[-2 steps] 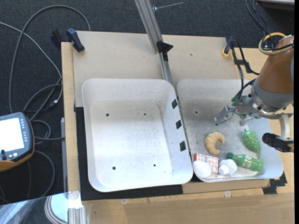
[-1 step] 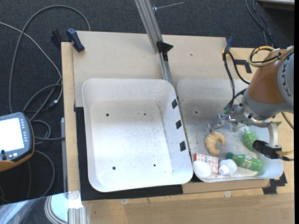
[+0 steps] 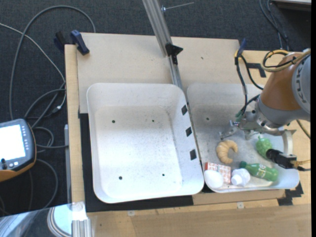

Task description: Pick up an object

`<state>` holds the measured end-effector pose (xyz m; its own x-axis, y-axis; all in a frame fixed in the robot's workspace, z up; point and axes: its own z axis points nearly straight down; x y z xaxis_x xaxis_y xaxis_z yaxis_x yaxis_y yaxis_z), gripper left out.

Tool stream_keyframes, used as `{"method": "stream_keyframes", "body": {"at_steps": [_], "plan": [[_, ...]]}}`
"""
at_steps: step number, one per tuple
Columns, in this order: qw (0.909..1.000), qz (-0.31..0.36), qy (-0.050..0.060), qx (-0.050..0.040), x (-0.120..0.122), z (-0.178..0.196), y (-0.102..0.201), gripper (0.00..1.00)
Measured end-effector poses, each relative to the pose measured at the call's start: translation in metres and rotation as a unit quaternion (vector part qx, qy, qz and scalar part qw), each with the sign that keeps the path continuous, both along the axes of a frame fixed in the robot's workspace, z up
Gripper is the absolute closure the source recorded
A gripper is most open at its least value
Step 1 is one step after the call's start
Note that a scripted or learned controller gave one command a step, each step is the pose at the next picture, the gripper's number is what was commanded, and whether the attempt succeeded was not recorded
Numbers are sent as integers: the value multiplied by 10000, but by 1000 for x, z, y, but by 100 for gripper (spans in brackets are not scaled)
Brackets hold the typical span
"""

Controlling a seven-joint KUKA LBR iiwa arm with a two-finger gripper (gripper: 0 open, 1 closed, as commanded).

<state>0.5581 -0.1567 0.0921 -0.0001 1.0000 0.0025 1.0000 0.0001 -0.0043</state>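
My gripper (image 3: 230,131) hangs low over the right bin (image 3: 210,100), just above and slightly left of a tan croissant (image 3: 227,151). A green bottle with a white cap (image 3: 256,171) lies along the bin's front wall. A small green item (image 3: 263,144) sits under the arm's wrist, partly hidden by it. A red and white packet (image 3: 218,169) and a white rounded object (image 3: 213,178) rest in the front left corner. I see nothing held in the gripper.
The left bin (image 3: 98,95) stands beside the right one, with a slanted metal rail (image 3: 163,31) rising from the divide between them. Cables (image 3: 244,83) run down by the arm at the back right. The objects crowd the right bin's front edge.
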Motion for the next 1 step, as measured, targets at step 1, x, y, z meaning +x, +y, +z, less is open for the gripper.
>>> {"method": "stream_keyframes", "body": {"at_steps": [1], "plan": [[10000,0,-17,1,1,11,0,100]]}}
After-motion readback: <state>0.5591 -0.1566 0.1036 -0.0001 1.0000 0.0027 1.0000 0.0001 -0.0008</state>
